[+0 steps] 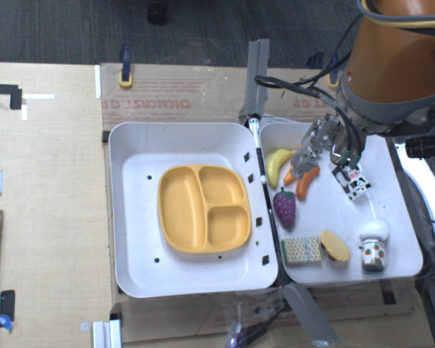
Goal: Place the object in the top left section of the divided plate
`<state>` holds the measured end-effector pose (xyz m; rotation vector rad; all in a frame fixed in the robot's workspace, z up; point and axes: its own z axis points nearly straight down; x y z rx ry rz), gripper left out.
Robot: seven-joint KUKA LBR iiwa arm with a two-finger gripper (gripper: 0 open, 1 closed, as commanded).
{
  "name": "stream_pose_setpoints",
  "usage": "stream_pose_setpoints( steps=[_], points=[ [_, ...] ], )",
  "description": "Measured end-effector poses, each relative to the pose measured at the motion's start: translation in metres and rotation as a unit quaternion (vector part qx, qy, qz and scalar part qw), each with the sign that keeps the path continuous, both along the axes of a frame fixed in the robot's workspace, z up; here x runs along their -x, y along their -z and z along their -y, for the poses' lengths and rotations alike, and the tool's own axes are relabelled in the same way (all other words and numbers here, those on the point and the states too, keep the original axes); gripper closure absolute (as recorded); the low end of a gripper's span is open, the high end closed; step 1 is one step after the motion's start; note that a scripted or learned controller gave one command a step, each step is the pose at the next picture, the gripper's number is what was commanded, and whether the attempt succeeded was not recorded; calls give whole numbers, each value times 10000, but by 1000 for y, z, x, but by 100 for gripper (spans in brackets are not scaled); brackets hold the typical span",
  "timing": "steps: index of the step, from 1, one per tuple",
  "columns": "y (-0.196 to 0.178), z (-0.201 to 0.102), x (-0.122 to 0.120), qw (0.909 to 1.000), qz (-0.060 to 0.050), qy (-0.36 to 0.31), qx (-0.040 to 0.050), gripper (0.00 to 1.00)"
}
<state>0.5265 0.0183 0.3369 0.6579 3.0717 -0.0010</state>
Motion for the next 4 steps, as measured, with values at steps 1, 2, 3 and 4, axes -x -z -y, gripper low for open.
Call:
stream_pose_setpoints(
  steps=[1, 2, 3, 4],
  points=[
    [67, 38, -14, 9728, -8, 2316, 6, 100],
    [73, 1, 42, 9666, -3, 2561, 4, 100],
    [117, -30, -15, 9621, -5, 2728, 8, 100],
    [-72, 7, -37, 9962, 12, 871, 3, 100]
  ],
)
